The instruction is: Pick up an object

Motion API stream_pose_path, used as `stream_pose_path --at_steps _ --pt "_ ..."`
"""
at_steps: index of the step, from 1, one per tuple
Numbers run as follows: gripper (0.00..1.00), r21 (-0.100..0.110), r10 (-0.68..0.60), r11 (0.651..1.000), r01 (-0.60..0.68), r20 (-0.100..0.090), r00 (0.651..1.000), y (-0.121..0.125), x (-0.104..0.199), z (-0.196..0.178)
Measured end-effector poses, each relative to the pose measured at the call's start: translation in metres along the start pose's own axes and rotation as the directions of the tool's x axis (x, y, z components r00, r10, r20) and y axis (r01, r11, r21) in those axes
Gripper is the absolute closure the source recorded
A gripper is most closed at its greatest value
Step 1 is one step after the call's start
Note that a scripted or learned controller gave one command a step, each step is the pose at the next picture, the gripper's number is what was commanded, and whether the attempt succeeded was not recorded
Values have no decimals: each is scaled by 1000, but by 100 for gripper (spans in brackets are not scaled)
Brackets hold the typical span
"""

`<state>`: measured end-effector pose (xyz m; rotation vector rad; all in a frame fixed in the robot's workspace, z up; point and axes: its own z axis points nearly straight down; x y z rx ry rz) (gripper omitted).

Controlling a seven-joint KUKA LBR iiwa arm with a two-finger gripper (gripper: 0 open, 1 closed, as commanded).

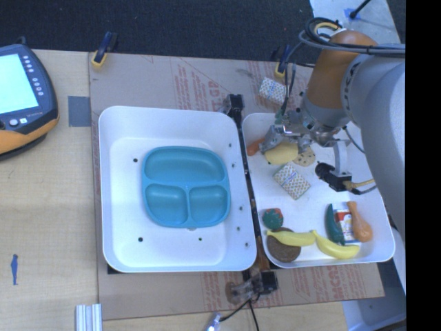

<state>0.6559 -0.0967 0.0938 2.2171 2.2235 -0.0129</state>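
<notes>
Grey metal and an orange band fill the upper right, where the arm (358,81) reaches in and bends down over the far end of the right bin (383,254). Beside that bin, touching it along a dark clamped seam, sits the left bin (117,185), and in its middle lies a blue divided tray (185,185) with three compartments, flat and square to the bin walls. The bench (48,219) under both is pale wood with a brown printed sheet (193,81) spread beneath the bins. At the left edge of the bench rests a grey and orange control pendant (17,102) with a lit screen. The gripper (298,135) hangs low at the far end of the right bin, directly above a pale yellow object (281,154); its tips are lost among cables and housing, so I cannot tell whether it is released or clenched, nor whether it touches that object. Just nearer the camera lies a small patterned block (292,181), tilted. Along the near wall of the right bin lie two yellow bananas (336,247) end to end, with a brown disc (282,250) against the left one and a small green and red piece (273,218) just beyond it. An orange carrot-like item (360,221) and a green-edged packet (339,225) lie by the right wall. A second patterned block (271,89) sits on the sheet outside the bins.
</notes>
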Motion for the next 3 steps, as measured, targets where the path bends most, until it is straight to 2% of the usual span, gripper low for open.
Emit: stream_pose_path --at_steps 1,2,3 --pt "0 -7 -1 1000 1 -3 1000 -89 -7 1" --pt "100 -3 -6 1000 6 -3 1000 -89 -8 -9" --pt "100 -1 -2 1000 2 -7 1000 -85 63 -98"
